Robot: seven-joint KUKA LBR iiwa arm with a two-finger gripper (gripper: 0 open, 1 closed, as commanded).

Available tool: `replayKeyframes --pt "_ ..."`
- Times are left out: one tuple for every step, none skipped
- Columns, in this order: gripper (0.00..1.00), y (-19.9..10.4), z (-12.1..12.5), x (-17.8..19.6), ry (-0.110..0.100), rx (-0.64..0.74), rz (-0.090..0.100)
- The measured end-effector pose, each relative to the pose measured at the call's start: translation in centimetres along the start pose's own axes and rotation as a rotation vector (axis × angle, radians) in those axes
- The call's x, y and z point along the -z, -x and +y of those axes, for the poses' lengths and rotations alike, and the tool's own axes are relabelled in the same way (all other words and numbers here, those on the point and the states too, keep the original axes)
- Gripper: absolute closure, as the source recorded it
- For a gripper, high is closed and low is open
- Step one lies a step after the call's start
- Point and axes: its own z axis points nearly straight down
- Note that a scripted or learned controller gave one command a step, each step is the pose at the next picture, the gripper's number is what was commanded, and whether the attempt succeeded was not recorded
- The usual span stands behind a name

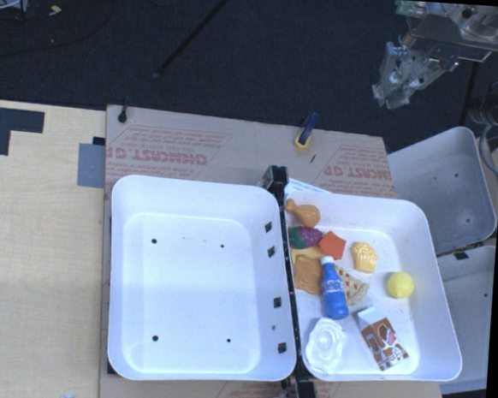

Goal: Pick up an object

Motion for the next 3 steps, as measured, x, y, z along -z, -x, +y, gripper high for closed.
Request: replayKeyframes --pt "1.0 17.5 1.0 -0.1 0.0 -0.006 -0.001" --pt "1.0 5.1 -1.4 -8.8 -0.008 0.015 0.007" --pt "1.0 3.9 -5.7 0.6 0.007 0.009 0.003"
